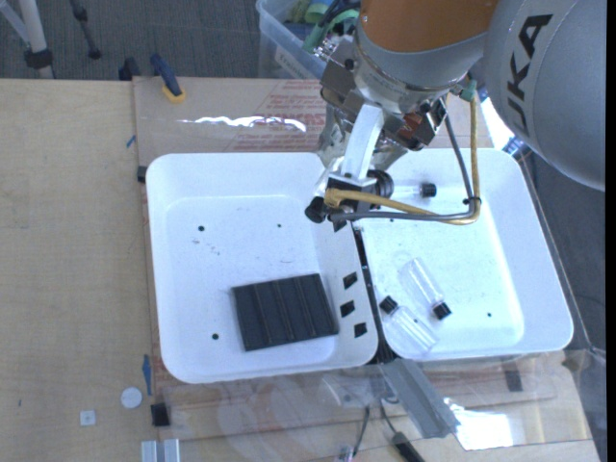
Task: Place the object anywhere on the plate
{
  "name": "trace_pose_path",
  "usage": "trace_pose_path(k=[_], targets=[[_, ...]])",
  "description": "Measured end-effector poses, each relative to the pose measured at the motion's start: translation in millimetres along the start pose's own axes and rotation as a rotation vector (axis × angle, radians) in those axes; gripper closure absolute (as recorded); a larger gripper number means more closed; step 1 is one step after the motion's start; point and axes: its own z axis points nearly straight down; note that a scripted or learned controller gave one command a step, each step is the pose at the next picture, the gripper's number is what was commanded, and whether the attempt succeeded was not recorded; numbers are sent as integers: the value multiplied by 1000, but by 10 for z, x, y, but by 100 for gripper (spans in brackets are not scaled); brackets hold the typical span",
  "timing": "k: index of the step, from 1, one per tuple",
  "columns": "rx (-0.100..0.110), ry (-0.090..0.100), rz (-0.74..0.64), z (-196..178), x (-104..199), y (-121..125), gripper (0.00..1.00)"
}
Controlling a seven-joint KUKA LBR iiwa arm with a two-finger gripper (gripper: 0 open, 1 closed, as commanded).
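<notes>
So, the arm (553,56) is seen coming in from 3 o'clock. The end effector (397,141) is hung over the seam where the two bins meet, up toward 12 o'clock of the view. It's tucked under the wrist, so whether it's spread apart or closed together can't be told, tbh.

The plate (283,311), a dark grey ribbed slab, is laid flat in the left bin (159,258) at about 5 o'clock of that bin, turned a little askew to the walls.

The object (421,281), a see-through plastic piece, is found on the floor of the right bin (541,258), around 6 o'clock of that bin. It's kept well apart from the plate, with both bins' inner walls between them. Its exact shape can't really be made out against the white.

A few small black bits are scattered in the right bin. One (442,310) is sat just beside the object at its 4 o'clock, and another (388,305) is at its 8 o'clock. A third (428,191) is up near 12 o'clock of the bin, close under the wrist.

Both bins are set on a brown board (212,114), which is laid on the pale wooden surface (58,258). A clear tub (284,12) of coloured odds and ends is parked past the bins at 12 o'clock.
</notes>
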Motion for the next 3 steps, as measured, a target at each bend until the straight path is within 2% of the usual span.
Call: trace_pose_path(k=[1, 2, 3], targets=[[-1, 3, 172, -150, 110, -496, 100], [1, -2, 103, 401, 43, -891, 100], [-1, 2, 231, 59, 47, -886, 100]])
